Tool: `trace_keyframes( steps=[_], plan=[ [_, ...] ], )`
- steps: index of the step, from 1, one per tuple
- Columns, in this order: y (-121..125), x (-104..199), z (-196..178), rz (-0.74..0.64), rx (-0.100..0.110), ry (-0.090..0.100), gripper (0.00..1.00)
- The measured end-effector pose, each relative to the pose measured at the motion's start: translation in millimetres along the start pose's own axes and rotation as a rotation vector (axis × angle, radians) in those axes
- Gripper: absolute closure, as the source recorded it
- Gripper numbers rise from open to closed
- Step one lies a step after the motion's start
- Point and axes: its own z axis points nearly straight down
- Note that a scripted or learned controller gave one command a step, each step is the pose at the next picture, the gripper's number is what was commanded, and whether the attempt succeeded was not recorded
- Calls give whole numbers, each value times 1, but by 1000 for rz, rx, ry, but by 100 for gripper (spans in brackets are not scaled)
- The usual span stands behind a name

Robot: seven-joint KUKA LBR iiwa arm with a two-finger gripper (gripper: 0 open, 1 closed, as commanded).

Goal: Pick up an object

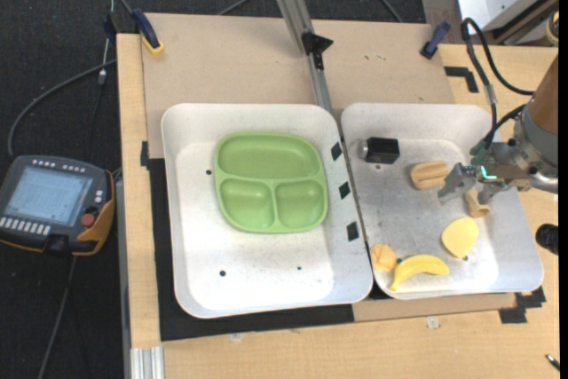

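**Claw low over right bin, nothing held**

On the table, left bin (191,280): a pale green three-compartment plastic plate (270,182) lies flat at its middle. Right bin (524,266): a small black block (382,149) near the far left corner; a tan wooden peg (429,174) just right of it; an orange lump (384,257) and yellow toy banana (420,269) along the near wall; a yellow disc (461,237) above the banana. Claw (469,186) hangs just right of the peg, fingers spread, nothing between them. Step judged: approach, pre-grasp. Next calls for centring over one piece, likely peg or disc, then descending and closing.
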Motion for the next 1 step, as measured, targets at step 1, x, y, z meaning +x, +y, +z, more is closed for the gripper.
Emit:
trace_keyframes(
  steps=[1],
  plan=[
    [0, 0, 0, 0, -1, 0, 0]
  ],
)
